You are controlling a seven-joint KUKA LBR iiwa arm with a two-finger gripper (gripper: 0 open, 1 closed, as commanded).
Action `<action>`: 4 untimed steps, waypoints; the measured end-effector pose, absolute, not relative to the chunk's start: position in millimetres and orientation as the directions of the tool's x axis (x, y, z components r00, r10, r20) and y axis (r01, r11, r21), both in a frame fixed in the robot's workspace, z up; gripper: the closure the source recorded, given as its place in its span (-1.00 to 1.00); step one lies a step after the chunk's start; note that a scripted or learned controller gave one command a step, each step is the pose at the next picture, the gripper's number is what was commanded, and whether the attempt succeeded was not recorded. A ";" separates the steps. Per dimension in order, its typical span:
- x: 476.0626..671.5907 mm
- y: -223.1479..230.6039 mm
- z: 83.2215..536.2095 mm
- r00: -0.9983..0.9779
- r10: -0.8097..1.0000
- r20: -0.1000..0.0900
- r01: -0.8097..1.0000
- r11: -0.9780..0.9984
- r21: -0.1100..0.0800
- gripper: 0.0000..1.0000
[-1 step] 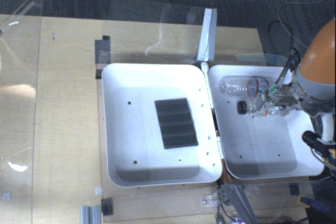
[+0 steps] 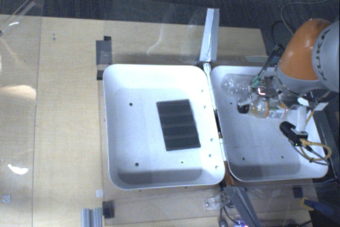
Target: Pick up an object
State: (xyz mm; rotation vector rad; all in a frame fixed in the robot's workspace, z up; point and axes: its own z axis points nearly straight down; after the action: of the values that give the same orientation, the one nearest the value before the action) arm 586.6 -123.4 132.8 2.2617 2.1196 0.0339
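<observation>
Left bin holds black ridged pad, right bin clear bottle

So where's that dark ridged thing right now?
The dark ridged block lies flat near the middle of the left bin in the camera view, apart from its walls. The arm is over the right bin.
</observation>
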 end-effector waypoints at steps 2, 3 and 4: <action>649.3 -131.1 83.5 -0.253 0.967 0.007 0.965 0.253 -0.075 -1.00; 645.6 -123.5 87.9 -0.357 0.934 0.021 0.930 0.358 -0.080 -1.00; 649.3 -118.8 84.3 -0.297 0.955 0.011 0.952 0.297 -0.078 -1.00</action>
State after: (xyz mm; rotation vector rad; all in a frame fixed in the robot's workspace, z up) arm 649.3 -118.8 84.3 1.8946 2.5736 -0.0895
